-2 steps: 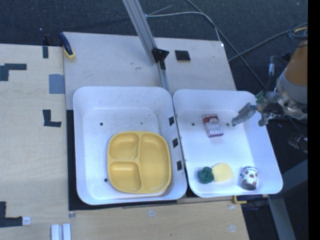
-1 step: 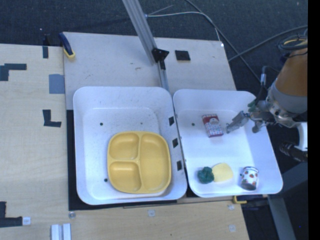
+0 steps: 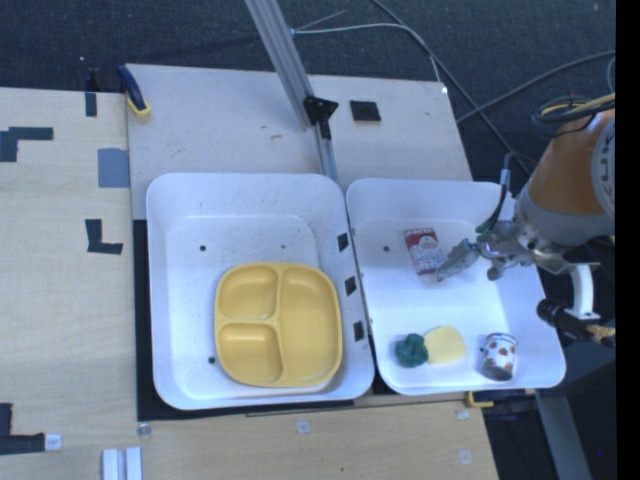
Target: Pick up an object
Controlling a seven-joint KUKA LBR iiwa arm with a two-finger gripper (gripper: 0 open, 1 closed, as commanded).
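Reaching in from the right, the pincer [image 3: 452, 262] hangs low over the right bin [image 3: 385, 200], its grey tip slanting down and to the left; from this angle I cannot tell whether it is open or closed, and nothing shows as gripped. Just left of the tip, touching it or nearly so, lies a small red and white packet [image 3: 423, 249] on the bin floor. Below the pincer, toward the bin's near edge, sit 3 more things in a row: a dark green lump [image 3: 410, 350] below and a little to the left, a pale yellow block [image 3: 445, 345] touching that lump on its right side and almost straight beneath the tip, and a small white and red-patterned object [image 3: 498, 356] below and to the right, apart from the block. Behind the pincer, to its right, the arm's orange band [image 3: 567, 176] rises above the grey wrist. Well to the left of the pincer, in the left bin [image 3: 190, 200], rests a yellow plate [image 3: 279, 323] with 3 compartments.
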